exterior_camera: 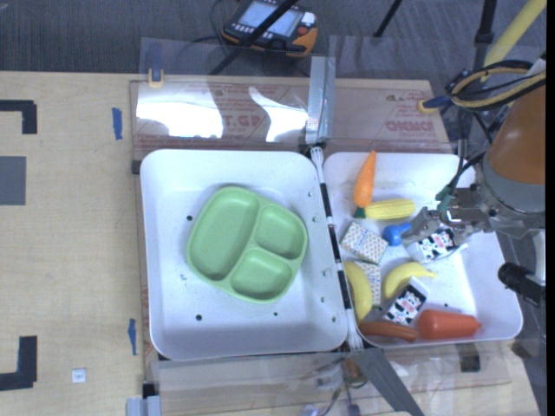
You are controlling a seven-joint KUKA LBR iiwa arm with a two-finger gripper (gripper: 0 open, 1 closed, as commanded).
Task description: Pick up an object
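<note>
My gripper (436, 225) hangs over the middle of the right bin (494, 271), coming in from the right. Right under it lies a small white carton with black spots (436, 246); whether they touch is unclear. Around it are an orange carrot (365, 178), a yellow corn cob (389, 209), a small blue piece (395, 232), a patterned box (364, 243), two bananas (359, 288) (406, 274), a second spotted carton (404, 302), a red-orange carrot (447, 323) and a brown sausage (386, 329).
The left bin (165, 258) holds a green divided plate (247, 243). A metal divider (329, 232) separates the two bins. The arm's grey body and orange band (525, 146) rise at the right edge. A handheld controller (269, 24) lies behind the bench.
</note>
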